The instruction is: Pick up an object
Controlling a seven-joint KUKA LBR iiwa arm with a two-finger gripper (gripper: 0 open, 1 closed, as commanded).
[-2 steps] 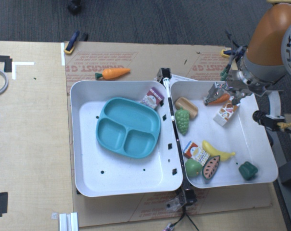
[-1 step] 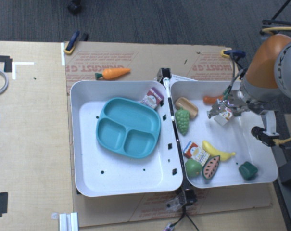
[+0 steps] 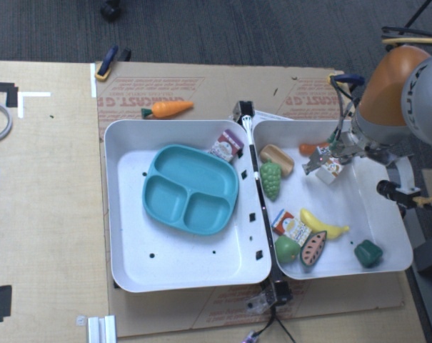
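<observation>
- small white carton (image 3: 330, 170) sits in right bin (image 3: 387, 231), upper part, right of centre frame
- gripper (image 3: 323, 163) right over carton, touching it; can't tell finger state
- orange bit (image 3: 308, 148) just left
- bun (image 3: 276, 158), grapes (image 3: 270, 179) by the divider
- banana (image 3: 323, 224), watermelon slice (image 3: 313, 249), green block (image 3: 368, 253) lower
- teal tray (image 3: 191, 189) in left bin (image 3: 123, 213)
- carrot (image 3: 169, 108) outside, upper left

We identify this as a robotics lab test cell. Two white bins (image 3: 123, 263) sit clamped together on cardboard sheeting (image 3: 201, 88) over a wooden bench (image 3: 44, 213), with black tape markers (image 3: 1, 91) on the benchtop. The contents are toy food props (a plastic carrot (image 3: 169, 108) lies outside). Grey carpet (image 3: 237, 20) and cabling (image 3: 273, 324) surround the bench.
</observation>
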